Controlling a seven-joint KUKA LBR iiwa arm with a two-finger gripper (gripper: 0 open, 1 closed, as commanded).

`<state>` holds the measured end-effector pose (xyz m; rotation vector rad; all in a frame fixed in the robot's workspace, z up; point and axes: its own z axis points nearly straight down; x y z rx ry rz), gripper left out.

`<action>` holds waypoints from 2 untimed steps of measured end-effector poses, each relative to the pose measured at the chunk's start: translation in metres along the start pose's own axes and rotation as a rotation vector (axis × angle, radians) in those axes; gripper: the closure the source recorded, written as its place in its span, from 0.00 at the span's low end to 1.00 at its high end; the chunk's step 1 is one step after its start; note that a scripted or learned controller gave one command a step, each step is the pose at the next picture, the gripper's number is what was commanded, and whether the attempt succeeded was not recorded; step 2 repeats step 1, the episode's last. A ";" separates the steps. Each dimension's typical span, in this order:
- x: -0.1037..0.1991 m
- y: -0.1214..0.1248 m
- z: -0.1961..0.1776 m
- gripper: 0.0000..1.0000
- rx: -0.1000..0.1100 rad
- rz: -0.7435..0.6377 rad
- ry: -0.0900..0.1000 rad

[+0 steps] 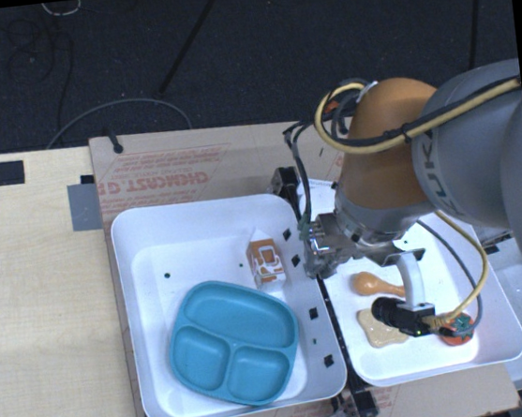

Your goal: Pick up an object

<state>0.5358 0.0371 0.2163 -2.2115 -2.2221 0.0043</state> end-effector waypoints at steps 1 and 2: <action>0.054 -0.005 0.004 1.00 -0.001 0.000 0.000; 0.054 -0.005 0.004 1.00 -0.001 0.000 0.000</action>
